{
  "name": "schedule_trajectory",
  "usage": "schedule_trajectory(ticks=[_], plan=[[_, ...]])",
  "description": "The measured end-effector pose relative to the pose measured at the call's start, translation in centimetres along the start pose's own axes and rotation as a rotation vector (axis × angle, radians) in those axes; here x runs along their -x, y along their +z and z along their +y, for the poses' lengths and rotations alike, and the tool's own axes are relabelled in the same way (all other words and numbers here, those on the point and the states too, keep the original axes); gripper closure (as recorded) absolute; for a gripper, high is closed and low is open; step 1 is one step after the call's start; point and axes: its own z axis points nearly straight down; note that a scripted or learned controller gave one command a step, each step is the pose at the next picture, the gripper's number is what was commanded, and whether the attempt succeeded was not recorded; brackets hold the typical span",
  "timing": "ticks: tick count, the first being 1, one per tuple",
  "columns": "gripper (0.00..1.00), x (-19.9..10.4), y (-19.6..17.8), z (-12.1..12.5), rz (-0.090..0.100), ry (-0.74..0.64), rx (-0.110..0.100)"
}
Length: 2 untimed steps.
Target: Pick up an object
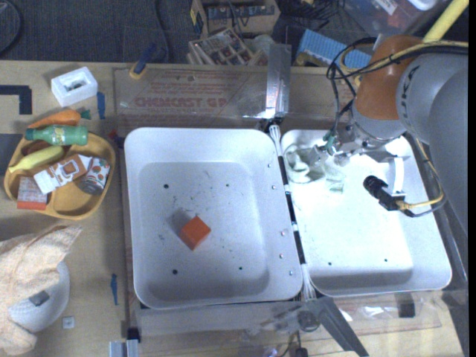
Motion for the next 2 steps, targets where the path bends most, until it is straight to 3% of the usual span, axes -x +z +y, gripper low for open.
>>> schedule_trajectory(ticks=[2], plan=[[0.0,0.12,0.07,0.8,0.002,0.014,-0.003]])
